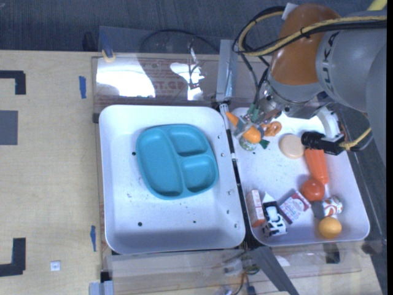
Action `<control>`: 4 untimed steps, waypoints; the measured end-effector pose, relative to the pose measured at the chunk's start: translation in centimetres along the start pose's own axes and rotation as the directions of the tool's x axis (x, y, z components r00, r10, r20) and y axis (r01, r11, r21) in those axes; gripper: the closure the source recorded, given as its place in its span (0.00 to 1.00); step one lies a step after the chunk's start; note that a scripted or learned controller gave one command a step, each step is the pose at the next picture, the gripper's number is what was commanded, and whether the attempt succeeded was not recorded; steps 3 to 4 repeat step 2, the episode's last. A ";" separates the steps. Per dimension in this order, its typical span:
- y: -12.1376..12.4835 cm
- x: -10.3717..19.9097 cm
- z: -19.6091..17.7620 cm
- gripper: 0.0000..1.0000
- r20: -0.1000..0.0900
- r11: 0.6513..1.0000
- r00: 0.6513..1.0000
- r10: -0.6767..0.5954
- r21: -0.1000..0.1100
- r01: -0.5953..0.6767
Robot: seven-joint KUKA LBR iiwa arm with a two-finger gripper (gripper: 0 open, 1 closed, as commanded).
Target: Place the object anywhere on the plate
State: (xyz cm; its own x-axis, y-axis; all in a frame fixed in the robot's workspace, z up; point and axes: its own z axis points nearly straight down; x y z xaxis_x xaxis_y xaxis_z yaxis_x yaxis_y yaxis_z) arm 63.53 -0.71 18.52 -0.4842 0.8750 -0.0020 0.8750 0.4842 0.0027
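A blue divided plate (pixel 177 160) lies in the middle of the left white bin (pixel 116 220). My gripper (pixel 256 117) hangs low over the back left corner of the right bin (pixel 359 217), under the grey arm with the orange band. Right beneath it sits a small orange and green toy (pixel 250 136), with an orange ring-shaped piece (pixel 272 128) beside it. The wrist hides where the gripper meets these toys, and I cannot see anything held.
The right bin also holds a beige round piece (pixel 291 146), an orange-red carrot-like toy (pixel 316 163), a red ball (pixel 312 190), an orange ball (pixel 330 227), small cartons (pixel 293 206) and a black-and-white item (pixel 274 221). Black and yellow cables loop above the arm.
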 end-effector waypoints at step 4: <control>7.4 9.9 -2.7 0.00 -0.003 0.996 0.996 0.086 -0.003 -0.086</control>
